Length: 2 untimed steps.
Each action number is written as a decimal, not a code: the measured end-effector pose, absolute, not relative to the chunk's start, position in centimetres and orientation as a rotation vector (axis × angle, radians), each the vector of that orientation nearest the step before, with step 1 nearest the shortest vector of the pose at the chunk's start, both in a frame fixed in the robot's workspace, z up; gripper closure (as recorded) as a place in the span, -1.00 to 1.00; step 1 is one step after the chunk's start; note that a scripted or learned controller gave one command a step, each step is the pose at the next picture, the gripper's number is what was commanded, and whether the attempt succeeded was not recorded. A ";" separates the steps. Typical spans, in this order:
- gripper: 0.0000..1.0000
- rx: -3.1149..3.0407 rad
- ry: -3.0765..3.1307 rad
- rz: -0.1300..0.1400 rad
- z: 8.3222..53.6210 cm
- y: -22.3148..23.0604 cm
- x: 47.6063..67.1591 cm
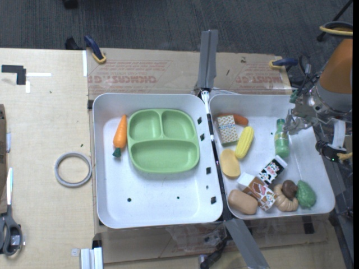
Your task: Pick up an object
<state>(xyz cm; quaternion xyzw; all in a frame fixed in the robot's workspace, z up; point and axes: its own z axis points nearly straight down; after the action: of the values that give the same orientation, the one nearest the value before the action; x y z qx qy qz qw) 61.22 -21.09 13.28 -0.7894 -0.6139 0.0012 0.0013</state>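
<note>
You are at the approach step — nothing is lifted yet, as far as this view lets you judge. The gripper [289, 124] sits low over the right bin [314, 108], close to its far right side, with the arm's orange band above it at the frame's edge. Its tip is right at the top of the green bottle [281, 140], which looks like the object being gone for. Whether the claw is spread or pressed together, you cannot tell from here: the metal parts blur together against the white wall.

The next move calls for getting a grip squarely around the bottle's upper body and then a straight lift; if you come in off centre, the bottle will likely tip or slide rather than come up.

The bottle is small, translucent green, with a darker green cap toward the far side. It stands apart from its neighbours — the yellow corn cob [244, 142] is to its left, a black-and-white carton [272, 171] just in front of it — so you have room around it. The left bin [154, 203] holds a green divided plate [163, 139] with a carrot [120, 133] beside it.
</note>
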 end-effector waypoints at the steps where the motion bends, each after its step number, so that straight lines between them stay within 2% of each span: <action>1: -1.00 -2.478 -1.927 0.004 13.3 -21.1 61.2; 2: -1.00 -2.379 -2.044 -0.006 9.1 -20.5 63.9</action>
<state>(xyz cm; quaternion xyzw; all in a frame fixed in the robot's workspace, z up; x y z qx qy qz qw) 63.89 -20.53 9.14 -0.7585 -0.6517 -0.0018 0.0023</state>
